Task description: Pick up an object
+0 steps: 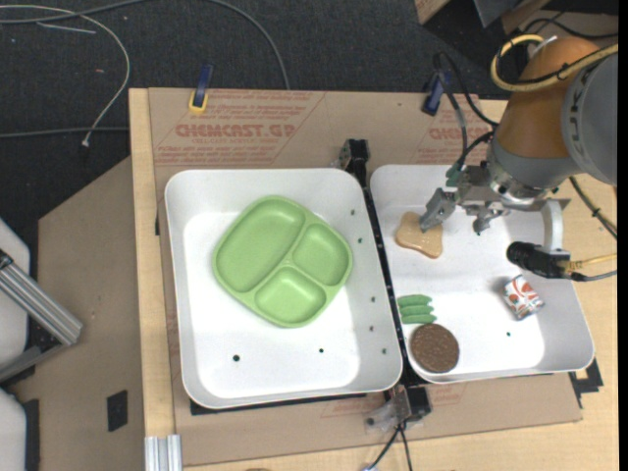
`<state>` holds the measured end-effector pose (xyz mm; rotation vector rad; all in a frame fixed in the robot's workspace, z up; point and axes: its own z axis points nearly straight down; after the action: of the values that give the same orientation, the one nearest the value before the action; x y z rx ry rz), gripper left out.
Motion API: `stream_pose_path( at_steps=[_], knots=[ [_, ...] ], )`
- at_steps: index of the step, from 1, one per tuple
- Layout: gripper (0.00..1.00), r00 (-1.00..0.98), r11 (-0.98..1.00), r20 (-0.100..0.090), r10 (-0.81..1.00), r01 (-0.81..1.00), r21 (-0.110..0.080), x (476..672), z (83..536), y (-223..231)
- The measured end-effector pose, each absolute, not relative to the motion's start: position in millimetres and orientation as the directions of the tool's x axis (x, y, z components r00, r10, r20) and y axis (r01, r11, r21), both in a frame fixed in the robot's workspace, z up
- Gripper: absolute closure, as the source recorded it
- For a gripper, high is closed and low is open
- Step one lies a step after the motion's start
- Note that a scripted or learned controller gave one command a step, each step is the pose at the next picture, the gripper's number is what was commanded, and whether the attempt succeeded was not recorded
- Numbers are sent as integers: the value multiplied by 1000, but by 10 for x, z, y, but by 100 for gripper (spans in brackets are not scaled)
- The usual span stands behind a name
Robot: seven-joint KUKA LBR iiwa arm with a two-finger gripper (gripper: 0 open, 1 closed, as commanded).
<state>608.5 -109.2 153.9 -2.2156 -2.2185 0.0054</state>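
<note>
The cookie (419,237), tan and flat, is seen in the right bin (559,346), near that bin's left wall and toward its far side. The claw (457,216) is seen just beside the cookie, on its right and slightly beyond it; the fingers are spread apart, one fingertip (430,220) over the cookie's far edge, and nothing is gripped between them. Nearer than the cookie, green pea pods (416,308) lie by the same wall, with a brown disc (434,347) nearer still. A small red-and-white packet (521,296) lies well to the cookie's right. Left of the cookie, past the divide, a green plate (283,260) with three compartments rests in the left bin (196,361).
</note>
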Motion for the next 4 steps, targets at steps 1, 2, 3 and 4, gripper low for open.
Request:
stream_pose_path(
  at_steps=[1,2,3,4],
  knots=[
    [0,1,-1,3,1000,1000,-7,6032,920,-1116],
    [100,1,-1,2,1000,1000,0,6053,1070,-1116],
    [100,-2,2,-1,1000,1000,7,6130,1596,-1028],
    [100,-2,2,-1,1000,1000,7,6166,2204,-945]
  ],
)
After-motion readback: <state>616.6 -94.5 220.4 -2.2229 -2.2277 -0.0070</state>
